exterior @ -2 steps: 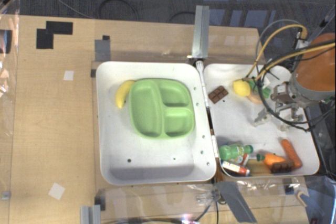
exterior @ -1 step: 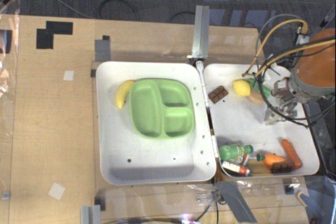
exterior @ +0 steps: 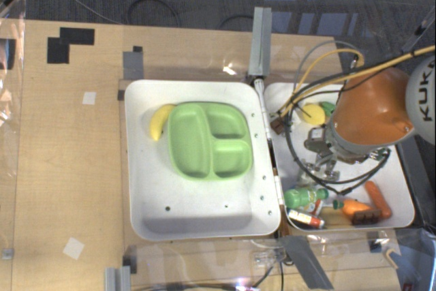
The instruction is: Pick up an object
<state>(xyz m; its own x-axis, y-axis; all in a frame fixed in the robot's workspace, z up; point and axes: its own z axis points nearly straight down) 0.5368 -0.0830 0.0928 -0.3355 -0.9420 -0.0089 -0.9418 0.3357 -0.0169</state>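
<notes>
The desk (exterior: 68, 167) carries two white bins. The left bin (exterior: 146, 215) holds a green divided tray (exterior: 208, 140) with a banana (exterior: 159, 122) touching its 9 o'clock edge. The arm's orange band (exterior: 371, 112) hangs over the right bin (exterior: 402, 204); the hand (exterior: 325, 163) sits below it, and I cannot tell its state. At the bin's 6 o'clock lie a green bottle (exterior: 304, 197), a carrot (exterior: 352, 206) and a red marker (exterior: 304, 218). A yellow object (exterior: 313, 114) lies at 12 o'clock

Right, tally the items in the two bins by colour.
Green: 3, divided tray, bottle, small piece behind the lemon
Yellow: 2, banana, lemon
Orange: 2, carrots
Red and white: 1, marker
Total: 8 visible
</notes>
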